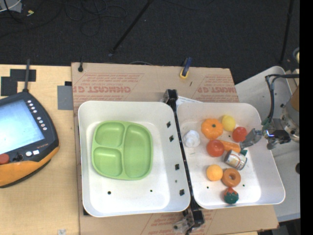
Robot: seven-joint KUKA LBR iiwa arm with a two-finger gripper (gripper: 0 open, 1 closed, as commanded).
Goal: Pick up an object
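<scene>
At three o'clock in the right bin [268, 177], the gripper [255, 137] hangs by the red ball [239, 133] and orange carrot [230, 145]; whether its jaws are open or gripping anything I cannot tell. Crowding is the risk (the can [234, 159] lies close): closing may nudge neighbours and pinch nothing.

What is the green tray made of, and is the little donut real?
The green tray looks like moulded plastic: one even colour, smooth, rounded compartments, soft sheen. The donut is probably a plastic or rubber toy; its brown ring looks smooth and uniform, though it is too small to be sure.
</scene>
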